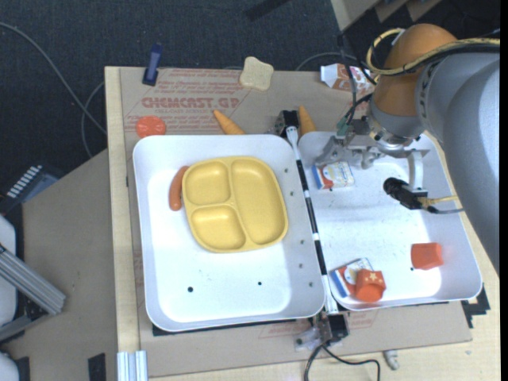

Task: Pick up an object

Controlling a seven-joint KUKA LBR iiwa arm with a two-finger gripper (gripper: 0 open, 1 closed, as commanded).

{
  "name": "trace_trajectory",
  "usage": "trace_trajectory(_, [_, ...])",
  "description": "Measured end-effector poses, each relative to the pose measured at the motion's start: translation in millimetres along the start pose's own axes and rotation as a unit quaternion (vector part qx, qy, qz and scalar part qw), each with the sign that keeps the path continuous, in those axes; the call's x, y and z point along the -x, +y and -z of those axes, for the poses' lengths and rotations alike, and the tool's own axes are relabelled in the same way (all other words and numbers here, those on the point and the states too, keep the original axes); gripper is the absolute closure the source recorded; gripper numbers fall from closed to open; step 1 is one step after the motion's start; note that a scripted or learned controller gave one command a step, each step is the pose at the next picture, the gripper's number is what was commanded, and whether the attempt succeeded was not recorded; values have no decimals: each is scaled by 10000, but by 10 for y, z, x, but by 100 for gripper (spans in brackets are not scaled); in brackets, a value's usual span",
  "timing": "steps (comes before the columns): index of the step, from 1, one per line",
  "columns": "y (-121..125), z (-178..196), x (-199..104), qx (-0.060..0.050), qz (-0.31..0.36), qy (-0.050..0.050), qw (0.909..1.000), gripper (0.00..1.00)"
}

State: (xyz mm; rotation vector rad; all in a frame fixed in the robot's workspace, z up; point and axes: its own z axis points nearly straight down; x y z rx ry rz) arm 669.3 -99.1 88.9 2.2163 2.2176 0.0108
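Two white bins sit side by side on the counter [119, 213], which is covered with brown board. Left bin [230, 300]: a yellow divided plate [235, 202] fills its far half, and an orange sausage-shaped piece [175, 189] lies against the plate's left rim. The near half is bare white floor, open room.

Right bin [452, 288]: the arm comes in over its far right corner, and the pincer [349, 145] hangs at the bin's far left corner, close to the wall between the bins. Whether the pincer is spread or closed cannot be told; its tips are hidden under the wrist hardware.

Small packet [335, 176], white with red and blue print, lies flat just below the pincer, near the bin's far left corner; touching or apart, unclear. Red-orange block [427, 255] sits near the right edge, well apart from the pincer. An orange cup-like piece [368, 285] lies on a second printed packet [349, 275] at the near left corner. The bin's middle is open.

On the counter's far edge: a tan bread-like piece [256, 73], an orange carrot-like piece [228, 122], a blue item [152, 63].
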Motion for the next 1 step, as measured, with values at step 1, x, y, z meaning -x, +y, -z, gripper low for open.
trace_trajectory(1, [-2, 1, -48, -4, -2, -15, 10000, 0])
